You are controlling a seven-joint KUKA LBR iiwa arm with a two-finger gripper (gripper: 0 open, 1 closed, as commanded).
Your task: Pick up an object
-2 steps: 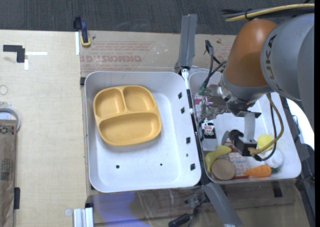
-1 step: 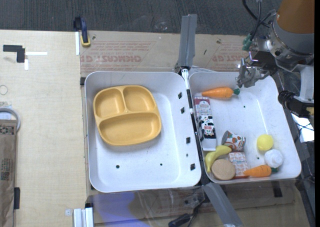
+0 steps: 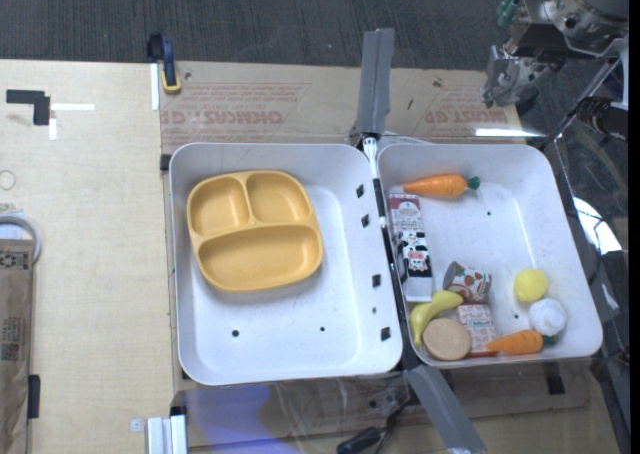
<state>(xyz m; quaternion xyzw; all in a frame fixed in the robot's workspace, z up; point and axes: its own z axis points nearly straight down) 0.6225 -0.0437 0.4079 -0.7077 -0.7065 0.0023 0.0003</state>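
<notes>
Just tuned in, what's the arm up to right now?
Nothing is picked yet. The pincer hangs above the bench, beyond the far right corner of the right bin, with nothing between its fingers. That bin holds the toy food: a carrot at the far end, a milk carton along the left wall, and a banana, lemon and second carrot nearer. The left bin holds a yellow plate.

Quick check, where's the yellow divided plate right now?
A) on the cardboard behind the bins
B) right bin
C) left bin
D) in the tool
C: the yellow divided plate lies flat in the left bin, while the right bin holds the toy food such as the carrot.
</notes>
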